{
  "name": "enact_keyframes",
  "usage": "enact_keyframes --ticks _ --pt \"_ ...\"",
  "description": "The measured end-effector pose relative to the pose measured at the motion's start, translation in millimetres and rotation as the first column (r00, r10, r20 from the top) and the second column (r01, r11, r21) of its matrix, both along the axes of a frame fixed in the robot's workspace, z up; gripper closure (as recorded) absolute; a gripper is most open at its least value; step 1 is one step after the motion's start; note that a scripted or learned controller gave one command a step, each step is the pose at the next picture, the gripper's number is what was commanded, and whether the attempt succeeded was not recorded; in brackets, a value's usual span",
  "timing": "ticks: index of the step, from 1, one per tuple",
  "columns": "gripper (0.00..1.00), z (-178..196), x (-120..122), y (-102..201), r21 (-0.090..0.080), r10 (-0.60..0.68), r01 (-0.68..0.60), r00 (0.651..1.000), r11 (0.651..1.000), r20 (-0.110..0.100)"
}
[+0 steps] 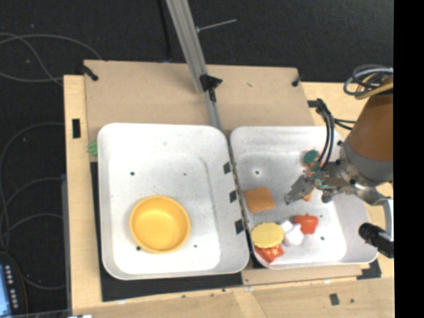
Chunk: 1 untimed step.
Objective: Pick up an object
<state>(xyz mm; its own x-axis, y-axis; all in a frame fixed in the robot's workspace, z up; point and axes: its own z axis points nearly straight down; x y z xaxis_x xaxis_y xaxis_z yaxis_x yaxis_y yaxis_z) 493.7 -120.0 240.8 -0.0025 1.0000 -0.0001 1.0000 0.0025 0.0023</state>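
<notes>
Two white bins (165, 138) side by side, wooden bench (152, 91) — black cables (26, 52)

Even overhead light, soft focus, faint shadows

The bench (278, 95) is pale wood, with a brown board laid across its far half. Around the bench the floor (40, 18) is dark, almost black carpet. Thin cables (26, 52) loop over the floor left of the bench. A grey metal rail (189, 35) slants in from beyond the bench's far edge and ends at a black clamp (210, 82) over the board. Light falls evenly on the bench, leaving no hard shadows.
</notes>
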Motion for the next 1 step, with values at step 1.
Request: enact_keyframes --ticks 1 --pt "0.00 0.0 0.0 -0.3 0.000 -0.002 0.002 1.000 1.000 0.001"
